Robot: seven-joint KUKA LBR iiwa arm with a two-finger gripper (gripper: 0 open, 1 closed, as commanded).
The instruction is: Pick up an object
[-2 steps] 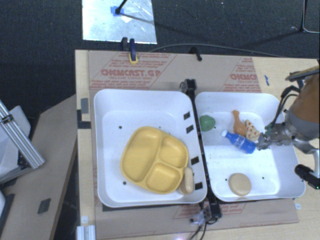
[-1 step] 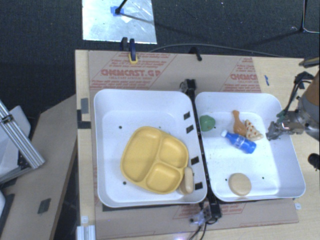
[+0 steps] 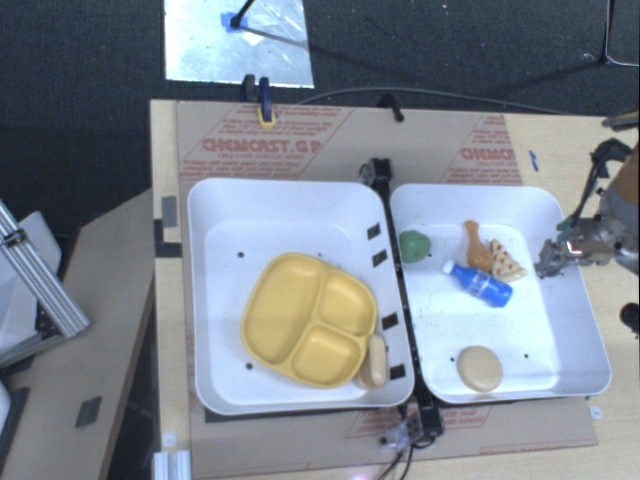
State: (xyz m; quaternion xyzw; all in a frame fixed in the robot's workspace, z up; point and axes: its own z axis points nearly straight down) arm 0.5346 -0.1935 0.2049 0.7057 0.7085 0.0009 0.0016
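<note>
Approach step: gripper at right bin rim, mid-right frame, finger state unclear. Next: move left, descend onto bottle.

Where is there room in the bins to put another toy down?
Right bin: bare floor between the blue bottle and the round tan piece, and along its right wall. Its top middle is crowded: green piece, bottle, orange toy. Left bin: bare strip behind the yellow tray.
</note>
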